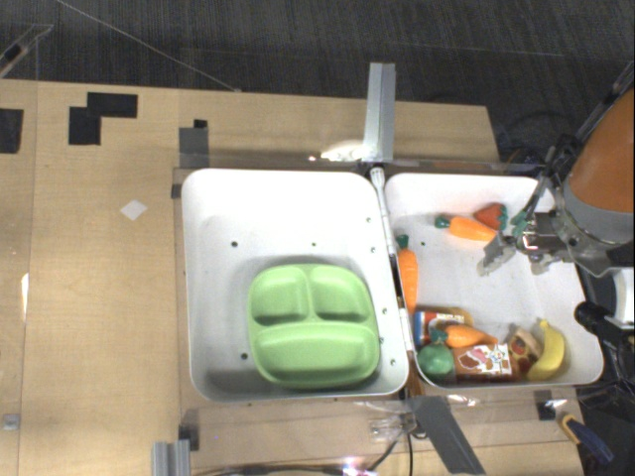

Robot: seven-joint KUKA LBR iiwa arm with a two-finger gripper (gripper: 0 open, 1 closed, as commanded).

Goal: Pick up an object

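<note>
My gripper hangs over the upper right part of the right bin. It is open, with nothing between its fingers. Just to its left lies an orange carrot, and a red item sits beside that carrot. A second carrot lies along the bin's left wall. At the bin's front edge are a green ball, a small carrot, a juice box and a yellow banana.
The left bin holds a green divided plate at its front. A metal post stands behind the divider between the two bins. The arm's orange band is at the right edge.
</note>
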